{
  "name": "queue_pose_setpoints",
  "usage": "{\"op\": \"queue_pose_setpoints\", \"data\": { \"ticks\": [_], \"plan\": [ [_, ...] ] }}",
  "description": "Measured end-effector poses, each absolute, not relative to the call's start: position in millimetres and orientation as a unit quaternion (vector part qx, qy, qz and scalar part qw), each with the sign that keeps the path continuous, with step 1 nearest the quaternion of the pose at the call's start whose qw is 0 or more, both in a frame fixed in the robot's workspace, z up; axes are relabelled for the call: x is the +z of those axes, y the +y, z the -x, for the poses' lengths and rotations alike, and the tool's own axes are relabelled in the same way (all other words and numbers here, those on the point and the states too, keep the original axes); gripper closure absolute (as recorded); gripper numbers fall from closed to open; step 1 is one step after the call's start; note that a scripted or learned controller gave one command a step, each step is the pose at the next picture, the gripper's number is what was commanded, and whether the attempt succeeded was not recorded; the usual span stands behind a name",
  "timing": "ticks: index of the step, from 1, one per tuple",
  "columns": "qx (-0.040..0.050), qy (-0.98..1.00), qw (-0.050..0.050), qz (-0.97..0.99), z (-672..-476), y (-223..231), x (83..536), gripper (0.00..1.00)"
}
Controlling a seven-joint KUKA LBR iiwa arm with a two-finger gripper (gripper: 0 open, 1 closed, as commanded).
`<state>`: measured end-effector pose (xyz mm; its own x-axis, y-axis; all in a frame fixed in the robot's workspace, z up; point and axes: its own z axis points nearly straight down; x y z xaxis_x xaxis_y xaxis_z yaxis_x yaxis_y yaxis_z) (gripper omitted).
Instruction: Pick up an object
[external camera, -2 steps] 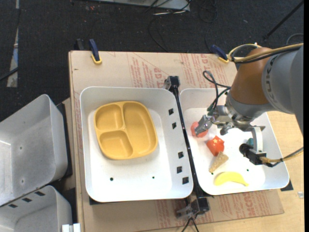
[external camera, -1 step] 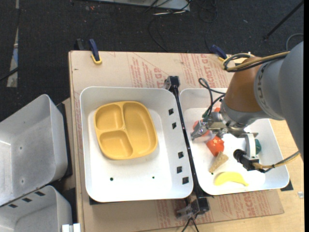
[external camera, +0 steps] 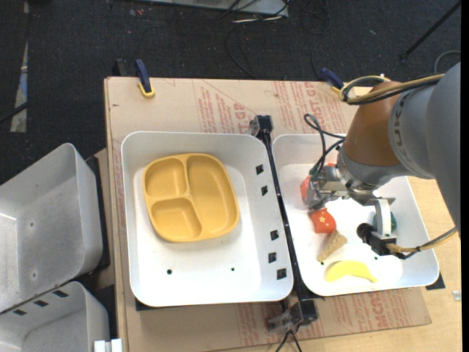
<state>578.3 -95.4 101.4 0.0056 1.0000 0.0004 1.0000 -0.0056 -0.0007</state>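
Note:
The right bin (external camera: 421,266) holds several small objects. A red strawberry-like piece (external camera: 324,220) lies near its middle, a tan wedge (external camera: 333,246) just below it, and a yellow banana (external camera: 349,271) near the front wall. A second red-orange piece (external camera: 306,188) lies by the bin's left side, partly hidden by my gripper. My gripper (external camera: 319,195) hangs low over the right bin, right beside that red-orange piece and just above the strawberry-like piece. Nothing shows clearly in its grasp.
The left bin (external camera: 220,281) holds a yellow divided plate (external camera: 190,196). A black divider strip (external camera: 275,196) runs between the two bins. A white tub (external camera: 44,211) stands off the bench at the left. The grey arm (external camera: 410,123) covers the right bin's far right part.

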Motion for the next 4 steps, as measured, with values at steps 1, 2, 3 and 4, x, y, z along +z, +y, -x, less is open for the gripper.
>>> {"op": "queue_pose_setpoints", "data": {
  "ticks": [1,2,3,4],
  "plan": [
    [-0.0018,-0.708,-0.003,0.706,-586.7,-98,162,1.0],
    [-0.0013,-0.708,-0.002,0.706,-588.0,-98,204,1.0],
    [-0.0009,-0.71,0.0,0.704,-597.7,-43,199,1.0],
    [-0.0017,-0.71,0.0,0.704,-610.4,20,208,1.0]
  ]
}}
